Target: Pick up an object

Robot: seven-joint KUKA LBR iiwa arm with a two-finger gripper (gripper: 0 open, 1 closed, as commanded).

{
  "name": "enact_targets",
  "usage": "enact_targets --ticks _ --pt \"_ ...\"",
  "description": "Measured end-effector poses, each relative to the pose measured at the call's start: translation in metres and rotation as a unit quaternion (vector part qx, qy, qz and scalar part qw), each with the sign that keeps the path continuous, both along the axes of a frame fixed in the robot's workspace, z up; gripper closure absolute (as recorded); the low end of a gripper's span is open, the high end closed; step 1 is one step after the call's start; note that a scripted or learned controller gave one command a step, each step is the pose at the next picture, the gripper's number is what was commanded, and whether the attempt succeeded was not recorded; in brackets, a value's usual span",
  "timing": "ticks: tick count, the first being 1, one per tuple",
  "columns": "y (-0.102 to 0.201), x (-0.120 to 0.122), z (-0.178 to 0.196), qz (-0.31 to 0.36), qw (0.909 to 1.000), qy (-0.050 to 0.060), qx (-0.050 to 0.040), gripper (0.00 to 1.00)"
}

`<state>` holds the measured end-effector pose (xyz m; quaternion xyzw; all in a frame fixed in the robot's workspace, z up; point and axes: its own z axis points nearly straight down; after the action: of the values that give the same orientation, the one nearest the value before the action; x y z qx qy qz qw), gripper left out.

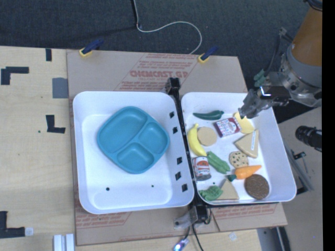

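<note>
As the arm reached in from the right, entries were logged.
Gripper (pixel 250 109): dark two-finger claw low over the right white bin (pixel 280 156); grip state could not be told.
Nearest item: small yellow block (pixel 245 123), just below the claw.
Beside it: maroon packet (pixel 226 126), cheese wedge (pixel 248 143).
Left bin (pixel 84 140): blue plastic divided plate (pixel 133 139).

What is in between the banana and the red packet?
A round tan cookie lies between the banana and the red packet in the right bin, seen in the camera view from above.
</note>
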<state>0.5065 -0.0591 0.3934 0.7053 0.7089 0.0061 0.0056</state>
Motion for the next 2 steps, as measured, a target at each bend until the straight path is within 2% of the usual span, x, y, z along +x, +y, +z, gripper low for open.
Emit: enact_targets --ticks 1,2 --pt "0.061 -0.027 -0.161 0.0 0.9998 0.018 0.0007 1.0" --pt "0.065 -0.022 -0.018 -0.001 1.0 0.001 0.0003 1.0"
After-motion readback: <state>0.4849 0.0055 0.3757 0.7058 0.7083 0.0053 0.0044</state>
